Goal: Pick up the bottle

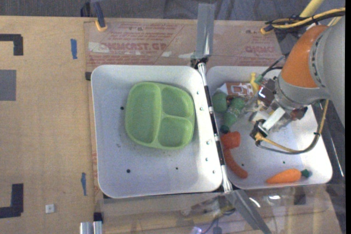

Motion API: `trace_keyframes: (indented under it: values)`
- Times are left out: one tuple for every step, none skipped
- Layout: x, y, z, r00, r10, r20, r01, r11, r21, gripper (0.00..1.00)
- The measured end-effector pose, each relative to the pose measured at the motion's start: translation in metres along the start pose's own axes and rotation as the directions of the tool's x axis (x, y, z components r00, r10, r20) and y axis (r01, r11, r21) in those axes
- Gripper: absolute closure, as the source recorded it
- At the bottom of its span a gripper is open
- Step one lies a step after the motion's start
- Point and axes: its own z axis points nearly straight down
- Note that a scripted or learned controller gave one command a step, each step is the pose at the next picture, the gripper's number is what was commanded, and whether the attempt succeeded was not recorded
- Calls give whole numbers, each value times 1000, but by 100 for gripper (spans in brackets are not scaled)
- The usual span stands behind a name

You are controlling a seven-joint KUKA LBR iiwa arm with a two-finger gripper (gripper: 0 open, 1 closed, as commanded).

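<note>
A green bottle (234, 109) lies in the left part of the right bin (312, 170), next to a round dark green object (219, 101). My gripper (249, 112) is low over the bin, right beside the bottle's right side and in among the clutter there. The grey arm with its orange band (301, 60) reaches in from the right. I cannot make out whether the gripper touches the bottle.
In the right bin lie a brown packet (239, 89), a yellow item (253, 80), a red pepper (230, 140), a red chili (237, 167) and a carrot (285, 176). The left bin (109, 161) holds a green divided plate (160, 115).
</note>
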Motion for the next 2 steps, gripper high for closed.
trace_keyframes:
  values:
    - [39, 59, -125, 972, 234, 7, -234, 972, 5, 100]
    - [4, 50, -161, 948, 317, 7, -317, 948, 4, 100]
